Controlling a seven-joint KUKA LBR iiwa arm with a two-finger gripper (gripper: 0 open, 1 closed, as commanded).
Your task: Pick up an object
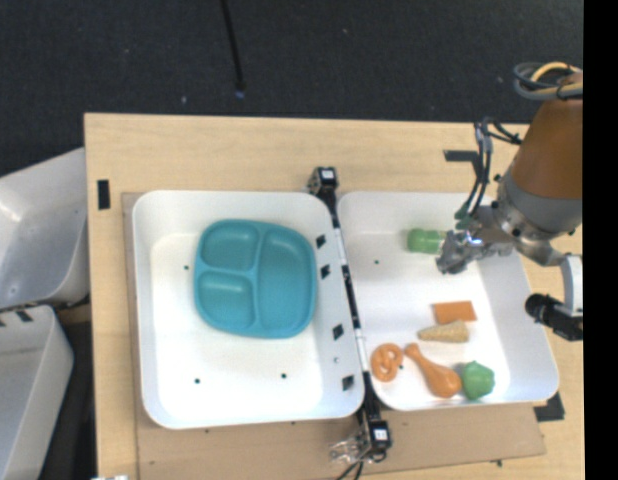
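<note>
**Gripper low beside the green piece in the right bin**

The gripper point(455, 255) sits low in the right bin point(519, 368), just beside a small green piece point(423, 240); whether it is open or closed I cannot tell. The green piece looks like a light, stiff plastic toy, probably smooth and apt to slip; a pinch across its short middle seems best. Further off lie an orange wedge point(454, 312), a tan piece point(444, 334), an orange drumstick point(434, 370), an orange ring point(386, 361) and a green ball point(477, 379); the left bin point(169, 388) holds a teal tray point(256, 278).
</note>
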